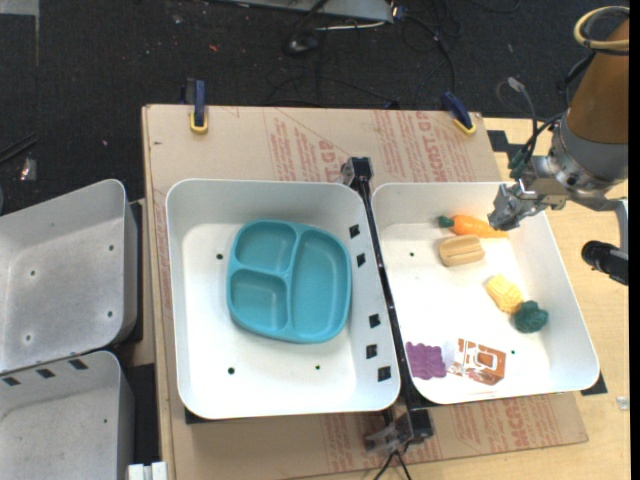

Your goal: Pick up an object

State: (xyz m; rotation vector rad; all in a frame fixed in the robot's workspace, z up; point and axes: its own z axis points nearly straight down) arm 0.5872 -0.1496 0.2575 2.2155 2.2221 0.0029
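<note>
Gripper (508, 211) of mine hangs low over the right bin's (560, 368) far edge, just beside the toy carrot (470, 225); how it is set I cannot tell. Near it lie a bread roll (461, 252), corn (504, 292), broccoli (530, 317) and grapes (425, 359). A teal divided plate (290, 280) sits in the left bin (200, 368).

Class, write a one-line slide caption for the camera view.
Tool hovers over orange toy carrot in right white bin; teal divided plate lies in left bin.

Our count of the bench

We count two bins (190, 298), one teal tray (290, 280), and six small objects (461, 252).
</note>
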